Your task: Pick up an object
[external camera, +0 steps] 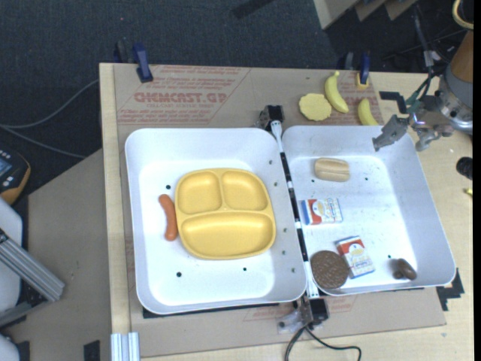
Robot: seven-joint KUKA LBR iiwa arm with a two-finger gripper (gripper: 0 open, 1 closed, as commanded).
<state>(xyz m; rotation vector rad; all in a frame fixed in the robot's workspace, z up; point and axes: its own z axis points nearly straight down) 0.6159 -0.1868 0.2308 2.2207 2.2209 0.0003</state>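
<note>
The gripper hangs at the right bin's far right corner with fingers spread, apparently empty, so the pick looks barely begun; next it must descend onto something, perhaps the bread roll lying nearest in that bin.

Two bins side by side on tabletop.
L bin: divided plate, sausage just left of it. R bin: bread roll at back, two cartons mid, cookie in front.
</note>
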